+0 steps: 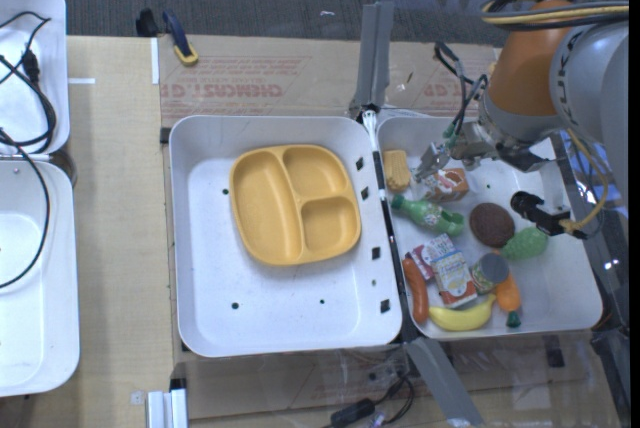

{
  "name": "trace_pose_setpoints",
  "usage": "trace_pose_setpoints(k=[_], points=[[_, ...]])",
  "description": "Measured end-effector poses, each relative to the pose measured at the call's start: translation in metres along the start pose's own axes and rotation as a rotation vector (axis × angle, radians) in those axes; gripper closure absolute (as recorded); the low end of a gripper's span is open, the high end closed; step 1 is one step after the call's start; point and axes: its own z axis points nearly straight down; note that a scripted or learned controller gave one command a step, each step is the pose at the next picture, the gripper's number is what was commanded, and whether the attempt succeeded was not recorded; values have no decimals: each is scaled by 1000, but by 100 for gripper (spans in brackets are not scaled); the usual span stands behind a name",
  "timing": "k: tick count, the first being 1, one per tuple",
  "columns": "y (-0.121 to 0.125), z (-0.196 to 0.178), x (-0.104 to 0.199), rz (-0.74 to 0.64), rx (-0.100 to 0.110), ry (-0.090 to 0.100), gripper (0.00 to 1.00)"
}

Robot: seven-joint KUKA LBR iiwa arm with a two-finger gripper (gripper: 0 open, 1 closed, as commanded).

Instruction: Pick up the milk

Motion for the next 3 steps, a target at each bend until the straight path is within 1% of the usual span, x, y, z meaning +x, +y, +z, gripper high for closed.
trace_pose_setpoints(k=[1,2,3], points=[[-6,25,-12,-104,31,5,0],[-5,14,-13,-102,27,3,100],[20,-122,48,-82,32,4,100]])
